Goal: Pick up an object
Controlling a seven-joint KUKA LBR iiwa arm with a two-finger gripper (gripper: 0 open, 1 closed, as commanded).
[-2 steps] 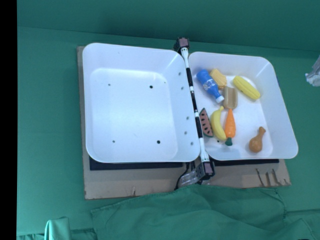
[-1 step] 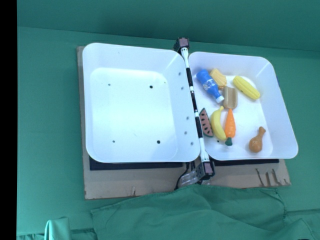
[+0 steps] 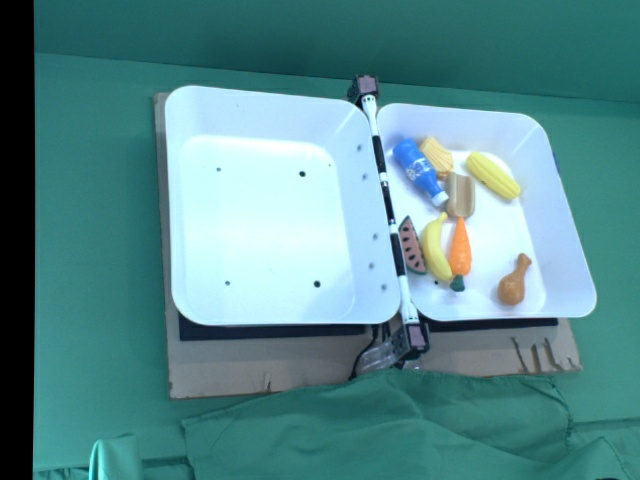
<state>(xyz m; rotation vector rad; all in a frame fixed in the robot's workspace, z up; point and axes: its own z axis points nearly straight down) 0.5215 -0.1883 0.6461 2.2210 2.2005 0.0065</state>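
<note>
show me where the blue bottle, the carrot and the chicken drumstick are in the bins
blue bottle (image 3: 417,171): camera view, right bin, point on the middle of its blue body.
carrot (image 3: 459,249): camera view, right bin, point on its orange body.
chicken drumstick (image 3: 512,288): camera view, right bin, point on its rounded meaty end.

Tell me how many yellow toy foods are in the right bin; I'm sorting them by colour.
3: a corn cob near the far right corner, a banana at the left-centre beside the carrot, and a smaller yellow piece by the blue bottle. More may hide underneath.
</note>
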